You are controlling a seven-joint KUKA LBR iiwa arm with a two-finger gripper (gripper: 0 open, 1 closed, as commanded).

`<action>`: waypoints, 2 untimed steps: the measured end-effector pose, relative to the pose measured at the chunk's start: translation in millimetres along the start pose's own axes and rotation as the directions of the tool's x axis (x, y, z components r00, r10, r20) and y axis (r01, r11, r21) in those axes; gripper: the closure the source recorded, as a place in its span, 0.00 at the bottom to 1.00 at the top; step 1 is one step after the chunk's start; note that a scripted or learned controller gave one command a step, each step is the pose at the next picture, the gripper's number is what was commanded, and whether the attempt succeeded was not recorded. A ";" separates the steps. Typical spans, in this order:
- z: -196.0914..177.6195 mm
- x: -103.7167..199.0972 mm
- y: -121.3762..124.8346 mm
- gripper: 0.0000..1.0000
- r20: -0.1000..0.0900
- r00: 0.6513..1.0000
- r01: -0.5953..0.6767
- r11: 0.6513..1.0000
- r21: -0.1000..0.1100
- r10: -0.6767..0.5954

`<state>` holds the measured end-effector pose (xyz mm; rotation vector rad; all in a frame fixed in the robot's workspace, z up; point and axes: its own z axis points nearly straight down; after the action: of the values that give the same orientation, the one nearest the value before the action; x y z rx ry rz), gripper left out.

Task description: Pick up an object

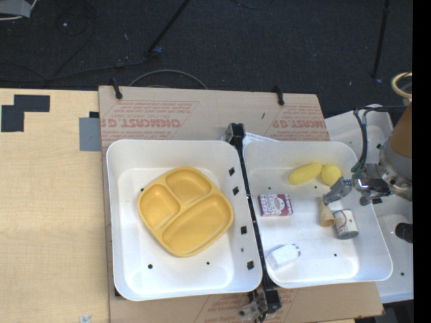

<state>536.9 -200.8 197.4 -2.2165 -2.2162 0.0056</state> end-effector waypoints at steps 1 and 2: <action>43.4 -1.7 1.1 0.00 0.000 1.000 0.000 1.000 -0.002 0.000; 76.6 -0.7 3.4 0.00 0.009 1.000 0.001 1.000 -0.025 -0.001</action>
<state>539.7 -201.4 120.8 -2.2325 -2.2345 -0.0125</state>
